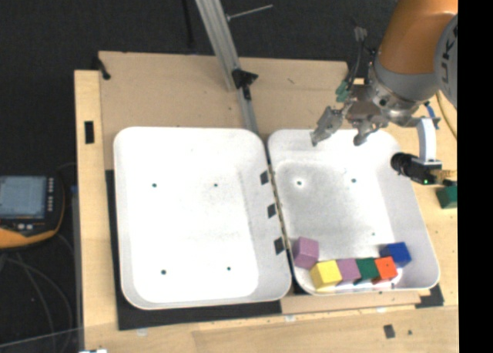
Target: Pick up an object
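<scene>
Several small blocks lie along the near edge of the right bin (339, 189): a purple block (306, 251), a yellow block (326, 273), a second purple block (349, 269), a green block (367, 269), an orange block (384, 268) and a blue block (397, 253). My gripper (340, 136) hangs above the far end of the same bin, well away from the blocks. Its two fingers stand spread apart and nothing is between them.
The left bin (192, 213) lies beside the right one, with small black clips along the shared edge. A slanted metal rail (219, 35) rises behind the bins. A handheld device (27, 205) sits off the bench at the left.
</scene>
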`<state>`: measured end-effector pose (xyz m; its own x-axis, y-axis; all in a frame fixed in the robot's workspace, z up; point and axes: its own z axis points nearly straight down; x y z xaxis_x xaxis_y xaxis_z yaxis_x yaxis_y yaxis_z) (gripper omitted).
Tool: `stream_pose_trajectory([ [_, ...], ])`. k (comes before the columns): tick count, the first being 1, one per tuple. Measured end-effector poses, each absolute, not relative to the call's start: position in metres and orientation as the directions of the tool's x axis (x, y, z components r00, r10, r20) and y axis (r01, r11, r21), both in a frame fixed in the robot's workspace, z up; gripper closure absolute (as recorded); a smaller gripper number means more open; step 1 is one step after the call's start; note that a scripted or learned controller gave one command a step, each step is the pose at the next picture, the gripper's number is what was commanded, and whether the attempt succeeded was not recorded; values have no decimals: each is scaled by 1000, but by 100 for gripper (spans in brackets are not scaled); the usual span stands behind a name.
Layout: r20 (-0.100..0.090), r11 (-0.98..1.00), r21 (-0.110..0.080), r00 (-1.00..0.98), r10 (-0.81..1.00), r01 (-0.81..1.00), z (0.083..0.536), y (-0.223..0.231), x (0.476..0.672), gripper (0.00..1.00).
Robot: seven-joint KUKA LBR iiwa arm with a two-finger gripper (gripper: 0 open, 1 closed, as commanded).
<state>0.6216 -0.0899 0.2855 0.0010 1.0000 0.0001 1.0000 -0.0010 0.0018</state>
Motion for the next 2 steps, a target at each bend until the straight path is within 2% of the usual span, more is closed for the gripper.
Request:
stream_pose_trajectory([
  [1,0,-2,5,2,1000,1000,297,-91,622,100],
  [2,2,8,-7,-8,1000,1000,196,21,587,100],
])
